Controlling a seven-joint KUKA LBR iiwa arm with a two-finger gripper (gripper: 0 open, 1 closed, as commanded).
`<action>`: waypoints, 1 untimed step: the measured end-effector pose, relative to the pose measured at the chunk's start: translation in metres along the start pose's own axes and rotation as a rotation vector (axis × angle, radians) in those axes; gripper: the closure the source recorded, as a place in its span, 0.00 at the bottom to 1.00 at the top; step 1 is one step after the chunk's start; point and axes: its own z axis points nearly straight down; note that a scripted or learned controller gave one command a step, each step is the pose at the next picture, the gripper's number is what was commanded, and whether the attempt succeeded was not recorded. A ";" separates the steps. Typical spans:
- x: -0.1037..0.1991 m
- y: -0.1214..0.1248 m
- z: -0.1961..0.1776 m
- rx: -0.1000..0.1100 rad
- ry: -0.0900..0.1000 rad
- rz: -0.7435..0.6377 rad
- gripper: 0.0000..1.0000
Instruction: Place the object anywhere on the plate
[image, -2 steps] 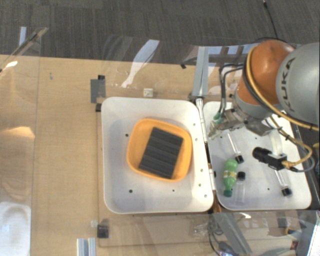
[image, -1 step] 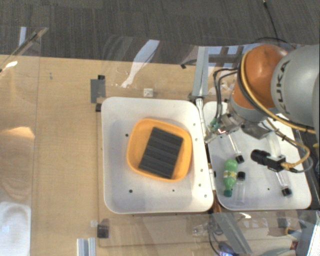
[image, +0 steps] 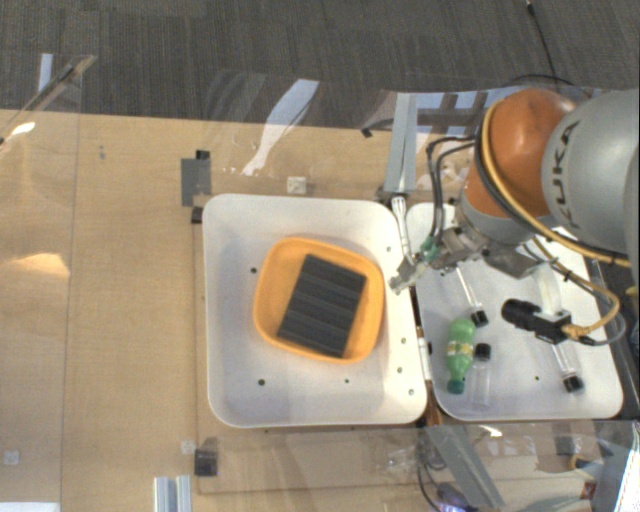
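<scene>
Wood in a pale tone forms the counter (image: 100, 300), and at its nearest edge a small black block (image: 205, 461) sits just off the near corner of the shallow white bin on the view's left (image: 230, 385). Beside it, the shallow white bin on the view's right (image: 525, 395) touches it along one long side.

Toward the near end of the right bin lies a small green plastic bottle with a pale label (image: 460, 355). Several slim clear tubes with black ends (image: 566, 365) are scattered around it, one of them just beside the bottle.

Near the middle of the left bin rests a rounded square orange plate (image: 268, 300). A dark grey ribbed rectangular block (image: 322, 305), the task's thing, lies flat on it. The block is turned a little askew to the plate's edges and sits wholly inside the rim.

Slightly farther back, the gripper (image: 405, 275) hangs over the seam between the two bins, just beside the plate's right edge and apart from the block. Whether it is wide or narrow I cannot tell, and nothing shows held in it. Above it the grey arm with its orange band (image: 515, 150) reaches in over the right bin.

Beyond the bins, a second black block (image: 197, 178) stands at the left bin's far corner. A grey metal post (image: 402, 140) rises behind the seam, and dark carpet (image: 250, 35) lies past the counter.
</scene>
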 end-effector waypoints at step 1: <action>-0.001 0.003 -0.012 -0.008 -0.002 0.000 1.00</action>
